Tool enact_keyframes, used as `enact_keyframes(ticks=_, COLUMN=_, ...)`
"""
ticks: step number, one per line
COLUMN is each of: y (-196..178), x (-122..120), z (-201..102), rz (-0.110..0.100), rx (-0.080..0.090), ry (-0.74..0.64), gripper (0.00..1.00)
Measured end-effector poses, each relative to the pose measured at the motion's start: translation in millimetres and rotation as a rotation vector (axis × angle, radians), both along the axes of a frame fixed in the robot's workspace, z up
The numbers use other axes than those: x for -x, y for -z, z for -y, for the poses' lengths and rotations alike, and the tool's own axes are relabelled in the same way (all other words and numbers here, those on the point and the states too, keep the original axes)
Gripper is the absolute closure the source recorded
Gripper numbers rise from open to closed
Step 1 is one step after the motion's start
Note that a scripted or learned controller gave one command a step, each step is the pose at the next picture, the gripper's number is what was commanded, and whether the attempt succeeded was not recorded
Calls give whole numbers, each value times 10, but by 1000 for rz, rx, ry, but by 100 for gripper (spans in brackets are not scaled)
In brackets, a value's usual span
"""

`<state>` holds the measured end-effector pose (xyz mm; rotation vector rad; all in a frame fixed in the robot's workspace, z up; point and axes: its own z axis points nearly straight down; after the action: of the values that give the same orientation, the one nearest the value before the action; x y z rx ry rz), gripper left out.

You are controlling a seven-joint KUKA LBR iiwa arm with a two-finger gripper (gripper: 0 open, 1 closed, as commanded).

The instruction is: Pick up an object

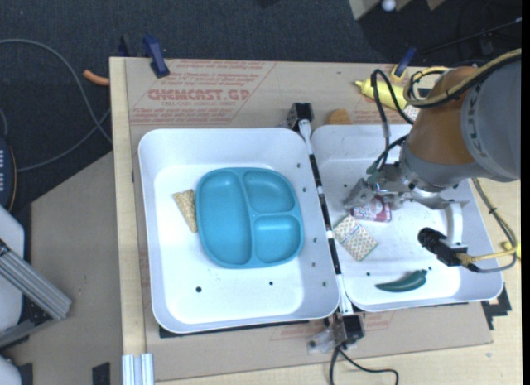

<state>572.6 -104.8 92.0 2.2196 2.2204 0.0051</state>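
Nearest: green pepper (403,281) on the near side of the right bin (373,266). Farther in, gripper (367,195) low over pink packet (377,212); grip state impossible to tell. Centre, avoid checked pouch (356,239), lift straight.

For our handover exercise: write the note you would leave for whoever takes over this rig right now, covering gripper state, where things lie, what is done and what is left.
Gripper: low in the right bin, right at the pink and white packet; a grip cannot be confirmed.
Right bin also holds a patterned tan square near the divider and a green pepper-shaped thing toward the front.
Left bin: blue divided plate, tan piece at its left edge.
Done: arm brought down to the packet.
Left: nothing looks lifted yet; secure one object and raise it.
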Motion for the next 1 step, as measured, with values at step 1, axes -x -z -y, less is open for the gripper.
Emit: enact_keyframes(ticks=1, y=-82, x=11, z=0, rz=-3, rx=0, ry=1, gripper=100)
